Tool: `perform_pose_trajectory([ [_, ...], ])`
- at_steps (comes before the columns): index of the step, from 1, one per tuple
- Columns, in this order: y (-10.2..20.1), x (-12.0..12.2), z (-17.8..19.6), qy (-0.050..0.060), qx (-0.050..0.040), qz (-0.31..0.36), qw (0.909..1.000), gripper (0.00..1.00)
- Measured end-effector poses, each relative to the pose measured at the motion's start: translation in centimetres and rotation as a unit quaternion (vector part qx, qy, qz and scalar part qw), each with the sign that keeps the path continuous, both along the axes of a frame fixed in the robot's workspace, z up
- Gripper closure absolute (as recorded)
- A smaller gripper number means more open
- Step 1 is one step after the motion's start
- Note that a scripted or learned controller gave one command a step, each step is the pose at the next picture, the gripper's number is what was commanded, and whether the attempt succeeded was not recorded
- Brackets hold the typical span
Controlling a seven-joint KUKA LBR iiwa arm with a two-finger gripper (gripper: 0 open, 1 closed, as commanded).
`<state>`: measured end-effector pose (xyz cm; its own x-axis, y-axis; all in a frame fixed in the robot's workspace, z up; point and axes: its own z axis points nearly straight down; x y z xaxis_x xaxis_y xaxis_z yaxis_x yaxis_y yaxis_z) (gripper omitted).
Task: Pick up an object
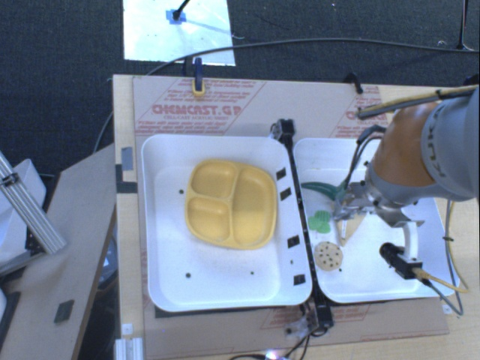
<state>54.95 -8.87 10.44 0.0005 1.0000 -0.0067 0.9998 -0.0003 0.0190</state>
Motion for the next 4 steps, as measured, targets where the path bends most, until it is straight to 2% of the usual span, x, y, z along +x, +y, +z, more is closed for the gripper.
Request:
perform_pose_trajectory([
  [1,0.0,-0.8,5.0,0.007,0.0031,0.001,1.0,1.0],
  [2,0.4,-0.4,9.5,0.006,0.0029,0.002,1.0,1.0],
  [3,0.8,-0.9,14.2,0.006,0.003,0.003,1.0,1.0],
  [4,5.9,0.4,14.8,0.008,0.0039,0.005,1.0,1.0],
])
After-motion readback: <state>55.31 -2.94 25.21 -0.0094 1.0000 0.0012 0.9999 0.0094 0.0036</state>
